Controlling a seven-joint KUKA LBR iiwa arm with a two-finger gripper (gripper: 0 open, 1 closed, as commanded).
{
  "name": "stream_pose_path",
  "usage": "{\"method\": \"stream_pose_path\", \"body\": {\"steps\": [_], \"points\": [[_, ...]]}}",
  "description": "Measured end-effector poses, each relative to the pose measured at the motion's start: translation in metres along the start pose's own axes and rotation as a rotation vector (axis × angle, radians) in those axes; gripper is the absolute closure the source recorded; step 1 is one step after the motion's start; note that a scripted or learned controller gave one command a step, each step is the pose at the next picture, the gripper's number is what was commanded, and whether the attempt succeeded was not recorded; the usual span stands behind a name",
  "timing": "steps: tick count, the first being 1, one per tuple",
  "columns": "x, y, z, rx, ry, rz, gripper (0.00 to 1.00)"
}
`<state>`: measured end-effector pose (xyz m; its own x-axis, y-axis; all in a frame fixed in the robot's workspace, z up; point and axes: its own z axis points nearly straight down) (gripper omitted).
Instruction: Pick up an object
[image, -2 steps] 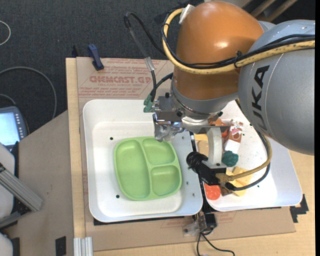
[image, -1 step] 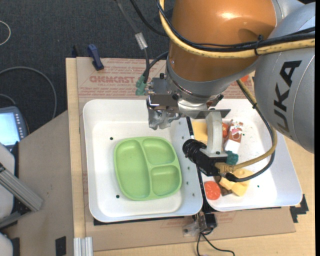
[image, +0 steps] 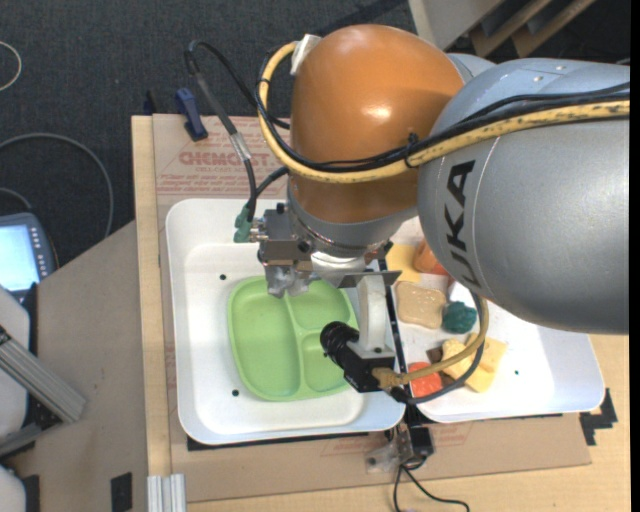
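Bins: two, white, one (image: 195, 330) under the end effector (image: 288, 278), one (image: 565, 385) on its arm side. Green divided tray (image: 265, 345), single, glossy, lies directly below the end effector; narrow margins to bin walls. Grip state: cannot tell. Arm side: one tan block (image: 420, 305), one teal lump (image: 460, 317).

Much of the right bin lies under the arm.

The grey and orange arm (image: 520, 180), itself cut off by the picture's top and right edges, covers the right bin's (image: 560, 385) far edge and most of its floor. An orange piece (image: 430, 260) and a teal piece (image: 460, 318) near that bin's left edge are half hidden beneath it, their shapes unclear. The wrist hides the far right corner of the green tray (image: 265, 340) in the left bin (image: 195, 300).
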<state>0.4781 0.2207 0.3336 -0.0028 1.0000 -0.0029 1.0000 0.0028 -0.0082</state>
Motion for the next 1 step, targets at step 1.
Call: {"method": "stream_pose_path", "body": {"steps": [1], "points": [[0.0030, 0.0762, 0.1893, -0.001, -0.001, 0.005, 1.00]]}}
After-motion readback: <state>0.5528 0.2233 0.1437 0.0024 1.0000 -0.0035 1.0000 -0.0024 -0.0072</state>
